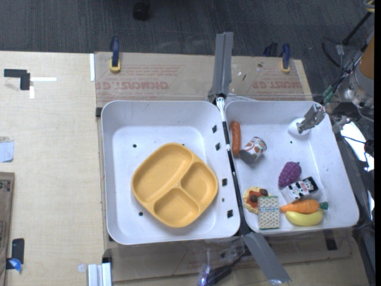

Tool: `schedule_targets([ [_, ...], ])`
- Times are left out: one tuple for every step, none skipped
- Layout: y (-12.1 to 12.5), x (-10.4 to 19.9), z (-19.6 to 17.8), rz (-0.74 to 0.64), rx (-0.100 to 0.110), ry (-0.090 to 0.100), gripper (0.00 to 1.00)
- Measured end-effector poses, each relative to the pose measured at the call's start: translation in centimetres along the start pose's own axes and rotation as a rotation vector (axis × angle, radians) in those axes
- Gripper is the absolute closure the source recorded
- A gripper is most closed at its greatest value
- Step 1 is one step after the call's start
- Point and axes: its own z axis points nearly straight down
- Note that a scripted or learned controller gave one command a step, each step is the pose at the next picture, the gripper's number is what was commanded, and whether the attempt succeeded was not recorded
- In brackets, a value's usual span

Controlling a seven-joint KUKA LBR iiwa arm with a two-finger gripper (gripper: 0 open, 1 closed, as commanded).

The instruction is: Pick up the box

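Green box (pixel 268 212) against the right bin's (pixel 333 154) front edge; claw (pixel 309 121) far, grip unclear.

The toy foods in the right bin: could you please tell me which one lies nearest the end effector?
The red sausage-shaped can, lying beside the hot dog, is nearest the end effector; grapes, carrot and banana lie farther down.

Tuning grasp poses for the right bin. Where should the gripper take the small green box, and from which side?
From above. The box lies flat near the right bin's front edge, so pinch across its narrow width, probably at mid-length. It's tight: the pizza slice crowds its left side, the banana and carrot its right.
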Motion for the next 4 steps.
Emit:
schedule_targets([
  [-3.8,1.8,9.0,-0.027,0.000,0.001,0.00],
  [-6.6,5.6,13.9,-0.029,0.000,0.001,0.00],
  [0.4,3.1,17.0,-0.110,-0.001,0.000,0.00],
  [8.6,4.5,16.8,-0.114,-0.003,-0.007,0.00],
])
